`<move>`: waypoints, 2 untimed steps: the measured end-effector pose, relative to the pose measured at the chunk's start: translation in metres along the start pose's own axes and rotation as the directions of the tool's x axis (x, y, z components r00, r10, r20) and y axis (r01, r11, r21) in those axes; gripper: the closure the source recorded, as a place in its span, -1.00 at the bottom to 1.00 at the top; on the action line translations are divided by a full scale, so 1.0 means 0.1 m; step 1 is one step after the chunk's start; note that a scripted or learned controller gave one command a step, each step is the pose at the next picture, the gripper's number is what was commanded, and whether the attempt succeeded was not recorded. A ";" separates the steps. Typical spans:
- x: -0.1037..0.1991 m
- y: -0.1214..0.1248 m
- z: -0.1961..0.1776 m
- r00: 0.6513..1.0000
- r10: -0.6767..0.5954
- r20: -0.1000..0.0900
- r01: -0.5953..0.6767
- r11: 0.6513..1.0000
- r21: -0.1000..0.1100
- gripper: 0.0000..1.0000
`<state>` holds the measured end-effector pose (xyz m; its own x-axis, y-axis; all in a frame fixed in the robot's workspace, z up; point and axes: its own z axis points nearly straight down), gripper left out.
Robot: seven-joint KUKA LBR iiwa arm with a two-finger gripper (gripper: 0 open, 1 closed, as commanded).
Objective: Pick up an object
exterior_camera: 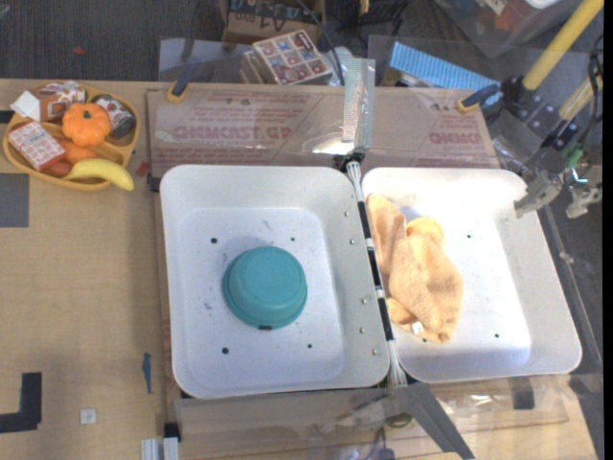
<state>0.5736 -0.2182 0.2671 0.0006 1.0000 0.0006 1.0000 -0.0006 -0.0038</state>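
Note:
A teal bowl (265, 287) lies upside down in the middle of the left white bin (192, 199). A crumpled orange-yellow cloth (417, 271) lies along the left side of the right white bin (498, 257), with something blue peeking out at its top. My gripper (553, 202) hangs over the far right corner of the right bin, well away from the cloth. Its fingers are spread open with nothing between them.
A yellow dish (67, 137) of toy food with a banana and a small pumpkin sits at the far left of the bench. Cardboard sheets, boxes and clutter lie behind the bins. The bare floor of the right bin spreads to the cloth's right.

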 end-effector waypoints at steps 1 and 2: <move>0.07 -0.12 -0.12 0.998 0.069 -0.001 -0.069 0.998 0.002 -1.00; 0.32 0.29 1.39 1.000 0.009 0.000 -0.009 1.000 0.001 -1.00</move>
<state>0.6019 -0.1865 0.1276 0.0099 1.0000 0.0004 0.9999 -0.0099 -0.0048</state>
